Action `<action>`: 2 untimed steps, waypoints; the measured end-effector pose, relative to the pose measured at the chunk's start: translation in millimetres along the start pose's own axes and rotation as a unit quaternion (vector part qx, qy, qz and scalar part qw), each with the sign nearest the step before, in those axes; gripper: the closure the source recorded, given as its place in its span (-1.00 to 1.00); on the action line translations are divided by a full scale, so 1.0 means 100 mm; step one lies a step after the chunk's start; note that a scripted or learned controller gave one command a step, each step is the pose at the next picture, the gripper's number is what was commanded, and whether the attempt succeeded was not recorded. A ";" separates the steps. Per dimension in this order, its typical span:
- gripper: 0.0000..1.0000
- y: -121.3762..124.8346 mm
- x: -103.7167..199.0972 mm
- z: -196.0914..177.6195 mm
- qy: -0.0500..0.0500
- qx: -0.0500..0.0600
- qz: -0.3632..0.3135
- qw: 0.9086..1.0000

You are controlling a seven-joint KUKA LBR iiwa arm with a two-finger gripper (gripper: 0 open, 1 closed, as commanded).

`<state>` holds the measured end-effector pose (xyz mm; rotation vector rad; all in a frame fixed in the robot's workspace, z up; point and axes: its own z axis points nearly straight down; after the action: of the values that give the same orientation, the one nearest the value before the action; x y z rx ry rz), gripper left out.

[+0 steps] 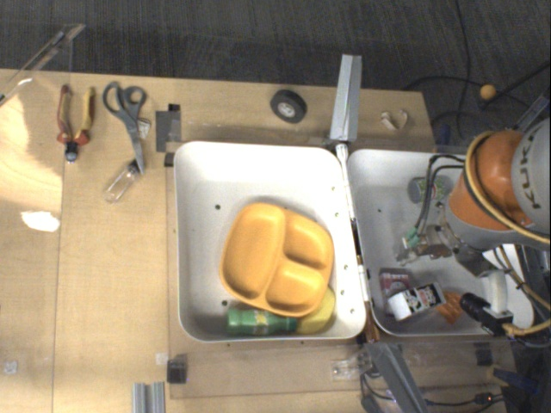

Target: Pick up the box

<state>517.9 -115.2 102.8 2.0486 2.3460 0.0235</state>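
My gripper (pixel 424 246) hovers over the right bin (pixel 379 188); can't tell its opening, nothing visibly held. Still on approach. The box (pixel 415 298) lies just below the gripper, probably flat, so next I descend onto it. Left bin (pixel 198 231) holds yellow tray (pixel 277 258) over green bottle (pixel 254 321).

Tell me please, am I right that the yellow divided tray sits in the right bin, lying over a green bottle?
Not quite: the camera view shows the yellow divided tray in the left bin, not the right bin. The rest holds: it lies over a green bottle at that bin's near edge.
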 end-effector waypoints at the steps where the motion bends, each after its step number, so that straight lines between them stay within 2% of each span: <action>1: -1.00 0.00 0.00 0.00 0.000 0.000 0.000 1.000; 2: -1.00 0.32 0.24 0.13 0.003 0.009 0.043 0.999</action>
<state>546.5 -87.3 90.3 2.1587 2.2692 0.0102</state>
